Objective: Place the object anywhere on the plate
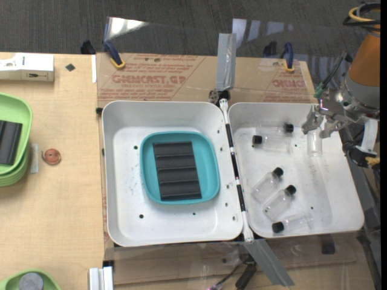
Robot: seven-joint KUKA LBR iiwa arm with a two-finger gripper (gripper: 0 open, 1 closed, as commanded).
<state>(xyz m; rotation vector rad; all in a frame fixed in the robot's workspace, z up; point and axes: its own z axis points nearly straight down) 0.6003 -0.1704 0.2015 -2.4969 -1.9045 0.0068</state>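
1. The teal plate, square with rounded corners and bearing a dark ribbed insert, is sitting in the middle of the left bin.
2. The arm is reaching over the right bin, right of the plate.
3. The claw is pointing down; it is gripping an upright clear vial.
4. Clear black-capped vials are lying scattered right of the plate.
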